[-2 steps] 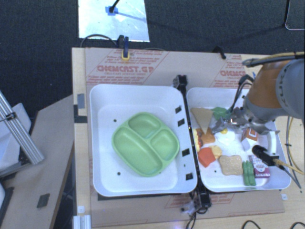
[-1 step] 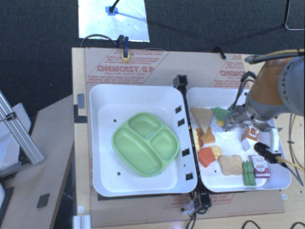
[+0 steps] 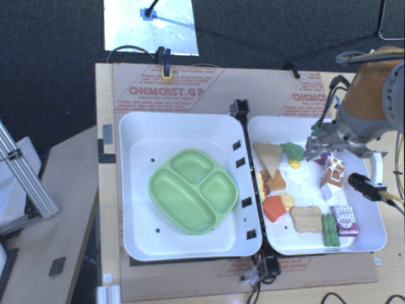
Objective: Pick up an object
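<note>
My gripper (image 3: pixel 315 149) hangs low over the upper middle of the right bin (image 3: pixel 378 233), below the arm's orange band. It is just right of a green toy piece (image 3: pixel 292 149) and a small yellow piece (image 3: pixel 295 164). A purple item (image 3: pixel 323 159) lies directly under or beside it; whether they touch is unclear. A white and orange carton (image 3: pixel 333 173) stands a little below the gripper. Further toy foods in this bin are a pale cheese wedge (image 3: pixel 268 153), a red block (image 3: pixel 273 208), a toast slice (image 3: pixel 307 218), a green pickle (image 3: pixel 330 229) and a red and white carton (image 3: pixel 345 220).
The left bin (image 3: pixel 136 233) holds a green divided plate (image 3: pixel 193 190). A black divider with clips (image 3: pixel 248 170) runs between the bins. A black cable fitting (image 3: pixel 364 187) juts over the right bin's right side. A cardboard sheet (image 3: pixel 177 90) lies under both bins.
</note>
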You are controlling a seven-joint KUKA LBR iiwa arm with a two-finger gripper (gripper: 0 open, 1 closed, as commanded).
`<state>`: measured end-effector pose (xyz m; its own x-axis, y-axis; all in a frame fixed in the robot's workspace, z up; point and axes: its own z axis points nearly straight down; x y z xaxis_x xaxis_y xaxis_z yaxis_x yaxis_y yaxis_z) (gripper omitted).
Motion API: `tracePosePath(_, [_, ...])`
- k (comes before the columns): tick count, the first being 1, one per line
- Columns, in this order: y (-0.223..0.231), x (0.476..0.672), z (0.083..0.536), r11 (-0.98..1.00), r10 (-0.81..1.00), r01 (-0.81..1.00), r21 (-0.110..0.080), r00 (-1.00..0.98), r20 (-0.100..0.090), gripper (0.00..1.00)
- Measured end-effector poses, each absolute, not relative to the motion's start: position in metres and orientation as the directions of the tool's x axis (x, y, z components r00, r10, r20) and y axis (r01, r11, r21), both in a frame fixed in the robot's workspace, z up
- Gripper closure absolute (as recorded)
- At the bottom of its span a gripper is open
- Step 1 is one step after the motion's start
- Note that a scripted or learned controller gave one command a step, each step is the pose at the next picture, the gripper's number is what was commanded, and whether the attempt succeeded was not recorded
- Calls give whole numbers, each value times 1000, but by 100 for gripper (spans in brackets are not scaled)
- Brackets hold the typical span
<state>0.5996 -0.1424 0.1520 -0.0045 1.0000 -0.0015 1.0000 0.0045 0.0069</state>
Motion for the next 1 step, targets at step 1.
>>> tracePosePath(1, [-152,605,203,4,1000,1000,7,-4,-2,100])
